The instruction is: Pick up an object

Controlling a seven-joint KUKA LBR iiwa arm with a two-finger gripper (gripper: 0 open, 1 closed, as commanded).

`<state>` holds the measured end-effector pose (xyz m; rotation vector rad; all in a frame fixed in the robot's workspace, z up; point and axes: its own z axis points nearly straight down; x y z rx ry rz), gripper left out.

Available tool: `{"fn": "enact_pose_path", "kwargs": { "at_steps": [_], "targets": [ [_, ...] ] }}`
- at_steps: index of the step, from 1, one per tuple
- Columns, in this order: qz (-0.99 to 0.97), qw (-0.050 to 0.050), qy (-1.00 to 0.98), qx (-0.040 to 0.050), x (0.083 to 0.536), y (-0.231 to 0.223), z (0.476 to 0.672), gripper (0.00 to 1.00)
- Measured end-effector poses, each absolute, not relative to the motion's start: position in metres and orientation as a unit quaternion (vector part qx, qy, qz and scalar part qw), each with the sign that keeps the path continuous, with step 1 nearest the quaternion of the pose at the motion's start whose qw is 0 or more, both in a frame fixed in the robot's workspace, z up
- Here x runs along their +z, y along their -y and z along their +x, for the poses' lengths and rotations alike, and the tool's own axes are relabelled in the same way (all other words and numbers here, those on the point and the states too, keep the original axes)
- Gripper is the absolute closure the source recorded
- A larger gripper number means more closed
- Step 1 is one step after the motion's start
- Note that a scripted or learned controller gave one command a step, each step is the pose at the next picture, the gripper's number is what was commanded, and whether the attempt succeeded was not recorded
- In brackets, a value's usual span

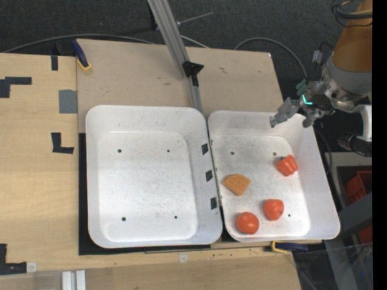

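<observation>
The right bin (314, 162) holds several small things: an orange-red piece (287, 165) near its right wall, a tan waffle-like wedge (236, 184) at its left middle, a red tomato-like ball (247, 223) at the front, and a red pepper-like piece (274, 209) beside it. My gripper (293, 115) hangs over the bin's far right corner, above and behind the orange-red piece. Its two grey fingers are spread apart with nothing between them.
The left bin (97, 162) lies beside the right one, with black clips along the seam. A slanted metal pole (172, 35) rises behind the bins. Blue-and-yellow clamps sit at the bench's far left and front right.
</observation>
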<state>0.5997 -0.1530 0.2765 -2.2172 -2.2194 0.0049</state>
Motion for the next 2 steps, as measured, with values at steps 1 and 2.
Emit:
{"fn": "enact_pose_path", "kwargs": {
  "at_steps": [1, 2],
  "targets": [
    [-0.706, 0.000, 0.708, 0.0004, 0.279, 0.153, 0.600, 0.00],
    [-0.707, 0.002, 0.707, 0.0022, 0.235, 0.154, 0.601, 0.00]
  ]
}}
